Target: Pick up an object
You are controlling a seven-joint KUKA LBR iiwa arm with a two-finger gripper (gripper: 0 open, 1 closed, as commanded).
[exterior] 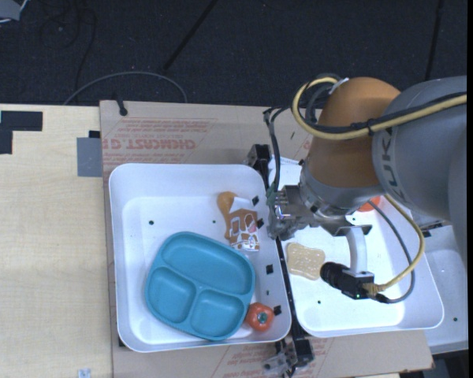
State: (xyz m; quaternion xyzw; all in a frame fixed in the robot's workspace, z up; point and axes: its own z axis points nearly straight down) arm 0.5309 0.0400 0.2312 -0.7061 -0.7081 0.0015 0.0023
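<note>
Objects for picking lie in both white bins, and none of them looks lifted yet. Take the blue divided tray (pixel 199 284) in the left bin (pixel 130 211) as the landmark. It lies flat on the bin floor, toward the near side. Just off its near right corner sits a small red tomato-like toy (pixel 259 316), touching or almost touching the tray's rim. Beyond the tray's far right corner lie a small patterned packet (pixel 243 231) and, just behind it, an orange-brown piece (pixel 225 202) whose kind I cannot make out. To the right of the tray, across the wall between the bins, a toast-shaped slice (pixel 305 261) lies flat on the floor of the right bin (pixel 410 313).

The arm (pixel 378 152) reaches over the right bin, and its hand (pixel 282 215) is low over the dividing wall, further back than the tray's far right corner, close beside the packet and just behind the toast. The wrist body and cables hide the working end, so I cannot tell whether the hand is released or clenched, and nothing can be seen held in it.

As I judge it, the task is at the approach or grasp stage: the hand is down among the things, but no object is off the bin floor. Closing on something, most likely the packet or the toast, and raising it clear is all left to do.
</note>
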